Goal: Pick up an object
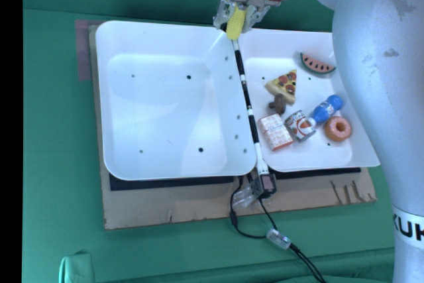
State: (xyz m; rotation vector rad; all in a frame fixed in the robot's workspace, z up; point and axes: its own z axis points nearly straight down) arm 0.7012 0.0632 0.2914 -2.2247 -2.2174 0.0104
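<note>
My gripper [236, 22] hangs above the far end of the ridge where the two white bins meet. A yellow corn cob [236, 21] sits upright between its fingers, lifted off the bin. The right bin [358, 154] holds a watermelon slice [317, 64], a pizza slice [283, 84], a small brown piece [278, 103], a pink-and-white box [274, 132], a small can [300, 126], a blue bottle [326, 109] and a donut [338, 128].
The left bin [165, 103] lies beside the right one on a cardboard sheet [165, 212]. A black-and-white rod [246, 96] runs along the seam between the bins. Cables and a small clamp [257, 189] lie at the front. My grey arm [377, 76] covers the right side.
</note>
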